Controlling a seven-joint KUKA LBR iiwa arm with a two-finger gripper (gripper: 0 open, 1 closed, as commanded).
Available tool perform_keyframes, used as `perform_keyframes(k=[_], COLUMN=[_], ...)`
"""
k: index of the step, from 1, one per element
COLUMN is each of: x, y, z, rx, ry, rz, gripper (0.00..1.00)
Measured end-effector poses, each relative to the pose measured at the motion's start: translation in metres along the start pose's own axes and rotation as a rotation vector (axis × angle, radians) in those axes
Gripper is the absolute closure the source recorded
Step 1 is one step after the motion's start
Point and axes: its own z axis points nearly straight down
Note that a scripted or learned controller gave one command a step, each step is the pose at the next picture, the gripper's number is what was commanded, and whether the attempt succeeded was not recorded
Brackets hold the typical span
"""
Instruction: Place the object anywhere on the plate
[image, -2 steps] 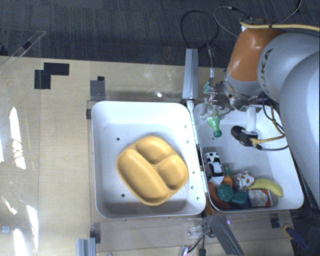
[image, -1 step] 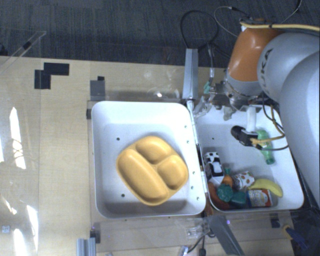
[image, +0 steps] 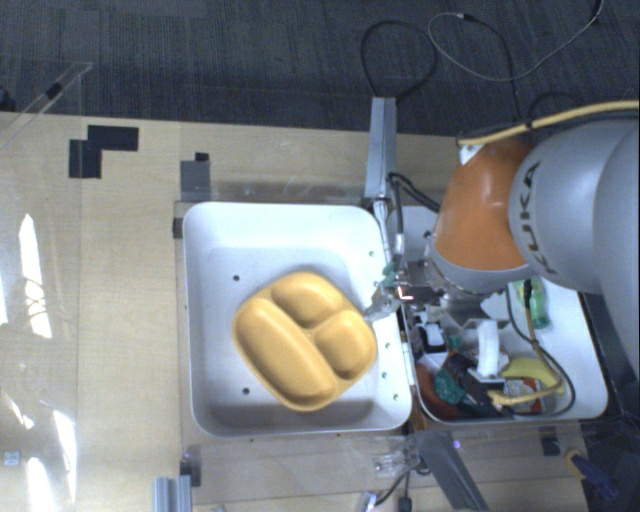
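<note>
A yellow plate (image: 303, 338) with three compartments lies in the left bin (image: 215, 300), nothing on it. My arm (image: 540, 215) hangs over the right bin (image: 590, 385). Its gripper (image: 442, 345) reaches down at that bin's left side, just above a heap of small objects. In the heap I see a yellow banana (image: 530, 371), a white piece (image: 487, 347), a red-orange item (image: 437, 385) and a dark green one (image: 462, 382). Nothing shows plainly between the fingers. The arm hides much of the right bin.
A green object (image: 539, 304) lies by the arm in the right bin. A metal post (image: 381, 140) stands behind the wall between the bins. Cables trail across the dark floor at the back. Black markers sit on the bench at the far left.
</note>
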Motion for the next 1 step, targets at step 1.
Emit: perform_keyframes(k=[1], x=[0.0475], y=[-0.0298], z=[0.0006], rx=[0.001], ry=[0.000], rz=[-0.320], gripper=[0.00])
